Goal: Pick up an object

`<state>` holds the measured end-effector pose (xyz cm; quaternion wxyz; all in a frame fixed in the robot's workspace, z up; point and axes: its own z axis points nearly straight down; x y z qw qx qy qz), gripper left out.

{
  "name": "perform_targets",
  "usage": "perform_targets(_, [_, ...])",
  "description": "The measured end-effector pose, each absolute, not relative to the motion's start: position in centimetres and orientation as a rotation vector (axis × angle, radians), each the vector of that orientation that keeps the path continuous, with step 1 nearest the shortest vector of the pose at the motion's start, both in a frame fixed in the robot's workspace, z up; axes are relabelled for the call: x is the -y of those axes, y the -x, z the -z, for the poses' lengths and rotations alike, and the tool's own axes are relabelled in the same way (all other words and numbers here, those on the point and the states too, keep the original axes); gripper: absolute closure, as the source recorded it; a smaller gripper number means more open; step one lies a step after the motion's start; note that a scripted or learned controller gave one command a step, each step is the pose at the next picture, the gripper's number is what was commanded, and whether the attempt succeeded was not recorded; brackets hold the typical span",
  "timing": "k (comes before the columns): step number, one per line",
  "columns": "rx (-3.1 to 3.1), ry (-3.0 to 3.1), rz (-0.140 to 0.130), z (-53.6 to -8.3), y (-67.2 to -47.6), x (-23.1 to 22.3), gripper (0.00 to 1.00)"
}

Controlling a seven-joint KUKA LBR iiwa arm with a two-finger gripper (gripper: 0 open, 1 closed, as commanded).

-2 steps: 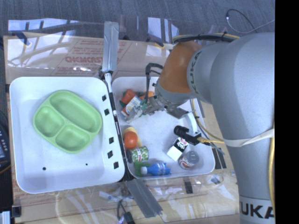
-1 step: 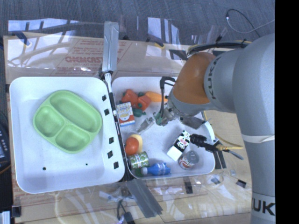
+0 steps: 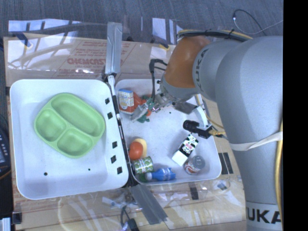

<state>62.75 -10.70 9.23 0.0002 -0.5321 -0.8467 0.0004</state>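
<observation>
Our arm (image 3: 231, 81) looms over the right bin (image 3: 211, 174); we cannot tell our gripper's (image 3: 150, 107) state beside the can (image 3: 126, 100).

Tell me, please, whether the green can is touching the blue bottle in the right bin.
Touching. The camera view shows the green can lying directly against the blue bottle by the near wall of the right bin, with no white floor between them.

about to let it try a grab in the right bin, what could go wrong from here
1. The gripper sits low among a packed cluster near the small can; it may nudge items instead of grasping one.
2. That cluster hugs the bin wall, limiting finger room.
3. The green can and blue bottle could roll.
</observation>
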Motion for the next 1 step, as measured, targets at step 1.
perform_targets(1, [2.660,1.667,-0.005,-10.25,-62.73,10.78,1.00])
